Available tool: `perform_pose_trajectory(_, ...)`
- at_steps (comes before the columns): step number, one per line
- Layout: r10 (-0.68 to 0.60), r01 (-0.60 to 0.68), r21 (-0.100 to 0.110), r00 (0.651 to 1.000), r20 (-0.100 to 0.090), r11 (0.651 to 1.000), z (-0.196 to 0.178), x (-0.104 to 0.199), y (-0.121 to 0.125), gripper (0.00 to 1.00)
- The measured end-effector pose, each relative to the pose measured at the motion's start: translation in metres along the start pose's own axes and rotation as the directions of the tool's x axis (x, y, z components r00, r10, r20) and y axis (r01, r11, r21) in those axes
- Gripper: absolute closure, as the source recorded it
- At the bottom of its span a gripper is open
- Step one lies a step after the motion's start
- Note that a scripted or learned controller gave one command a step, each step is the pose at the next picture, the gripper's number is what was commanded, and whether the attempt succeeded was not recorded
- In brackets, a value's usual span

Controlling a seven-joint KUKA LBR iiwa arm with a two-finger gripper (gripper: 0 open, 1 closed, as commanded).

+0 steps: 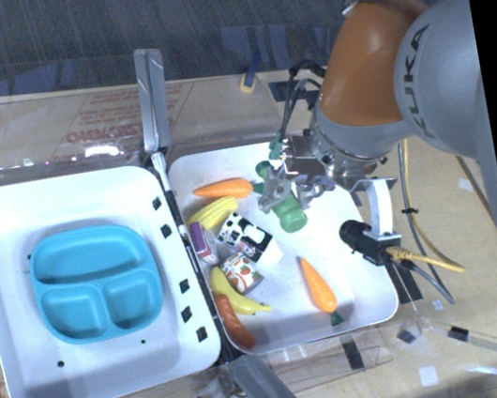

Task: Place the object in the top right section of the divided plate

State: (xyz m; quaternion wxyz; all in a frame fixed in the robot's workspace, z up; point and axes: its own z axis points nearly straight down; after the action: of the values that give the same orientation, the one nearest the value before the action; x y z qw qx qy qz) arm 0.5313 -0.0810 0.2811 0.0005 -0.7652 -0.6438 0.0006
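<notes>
From the overhead cam, the gripper sits over the right bin, pinching a green bottle-shaped object between its fingers, lifted a bit above the toys. The blue divided plate is in the left bin, well apart. Carrots and bananas lie scattered below.

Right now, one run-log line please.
arm: over right bin | pincer: at green object, grasp unclear | blue divided plate: left bin, nothing placed

The arm hides the right bin's far corner; the hot dog is partly tucked under the banana.
</notes>
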Motion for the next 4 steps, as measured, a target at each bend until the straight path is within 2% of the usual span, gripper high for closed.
perform_pose_trajectory(1, -0.248, 0.248, 0.005, 0.969, -0.001, 0.969, 0.055, 0.082, -0.009, 1.0)
perform_pose_trajectory(2, -0.258, 0.258, 0.001, 0.966, 0.0, 0.966, 0.015, 0.144, -0.006, 1.0)
perform_pose_trajectory(3, -0.306, 0.306, 0.005, 0.952, 0.0, 0.952, 0.093, 0.176, -0.038, 1.0)
perform_pose_trajectory(4, -0.511, 0.511, 0.001, 0.859, 0.001, 0.859, 0.111, 0.199, 0.018, 1.0)
